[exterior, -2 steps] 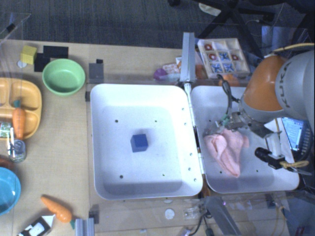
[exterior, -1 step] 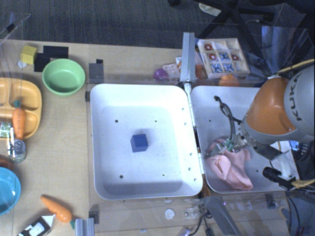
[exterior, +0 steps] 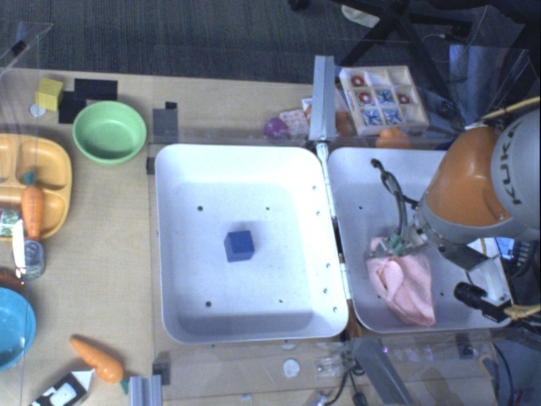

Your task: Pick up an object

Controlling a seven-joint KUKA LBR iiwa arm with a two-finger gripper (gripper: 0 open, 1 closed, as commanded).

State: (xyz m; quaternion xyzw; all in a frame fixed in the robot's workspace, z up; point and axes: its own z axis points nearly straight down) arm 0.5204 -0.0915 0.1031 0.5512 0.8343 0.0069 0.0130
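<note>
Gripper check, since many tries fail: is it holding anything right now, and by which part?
Cannot be told. The gripper sits low in the right bin at the pink cloth's upper edge.

The arm (exterior: 499, 189) is a thick, rounded body with a smooth grey shell and a broad orange band, domed and glossy, above the wrist. Black capital letters, part of the maker's name, run along the grey shell just beside the orange. Below the band sits a grey wrist collar. A thin dark cable curves out from that collar toward the tool (exterior: 396, 244), a small piece of dark and greenish metal parts, too small to read further.
</note>
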